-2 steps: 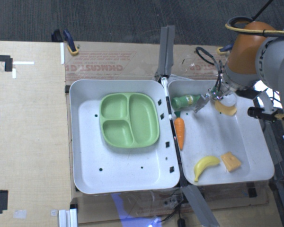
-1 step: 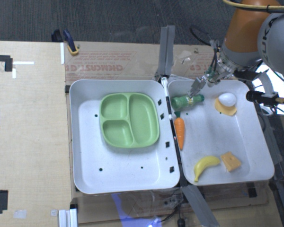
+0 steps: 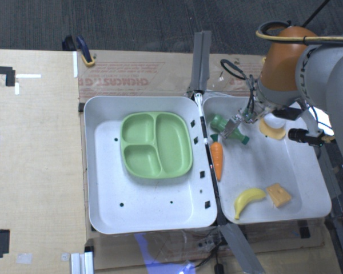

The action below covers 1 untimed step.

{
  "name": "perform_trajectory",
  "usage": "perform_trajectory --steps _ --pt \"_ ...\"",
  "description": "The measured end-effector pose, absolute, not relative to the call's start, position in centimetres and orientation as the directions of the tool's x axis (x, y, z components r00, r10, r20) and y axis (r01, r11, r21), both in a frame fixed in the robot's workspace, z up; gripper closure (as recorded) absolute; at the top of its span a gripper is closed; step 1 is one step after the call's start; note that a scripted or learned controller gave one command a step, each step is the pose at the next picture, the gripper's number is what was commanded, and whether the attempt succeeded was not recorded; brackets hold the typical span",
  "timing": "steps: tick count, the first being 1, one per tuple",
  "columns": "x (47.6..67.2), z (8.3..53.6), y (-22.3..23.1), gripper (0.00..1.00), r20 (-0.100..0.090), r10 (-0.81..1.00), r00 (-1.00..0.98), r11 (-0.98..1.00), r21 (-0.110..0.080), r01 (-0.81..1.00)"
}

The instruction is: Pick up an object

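Approach step: gripper (image 3: 235, 127) at green toy (image 3: 220, 123), bin's 10 o'clock; jaws' state cannot tell. Next: secure pinch, lift.

One printed marking shows: a strip of red lettering on the brown cardboard sheet (image 3: 138, 77) lying along the far edge of the bench, in the upper middle of the frame just above the left bin (image 3: 97, 170). The letters run upside down and mirrored from this angle, and they are too faint and small to read with any certainty.
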<state>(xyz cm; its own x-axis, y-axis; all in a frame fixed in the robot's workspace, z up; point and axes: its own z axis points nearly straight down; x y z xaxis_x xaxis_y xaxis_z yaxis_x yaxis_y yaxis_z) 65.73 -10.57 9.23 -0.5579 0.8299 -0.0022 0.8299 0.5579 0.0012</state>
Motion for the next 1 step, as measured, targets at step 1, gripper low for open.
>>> perform_trajectory --steps 1 --pt "65.74 10.16 -10.67 1.0 -0.003 0.832 -0.555 0.555 0.002 0.832"
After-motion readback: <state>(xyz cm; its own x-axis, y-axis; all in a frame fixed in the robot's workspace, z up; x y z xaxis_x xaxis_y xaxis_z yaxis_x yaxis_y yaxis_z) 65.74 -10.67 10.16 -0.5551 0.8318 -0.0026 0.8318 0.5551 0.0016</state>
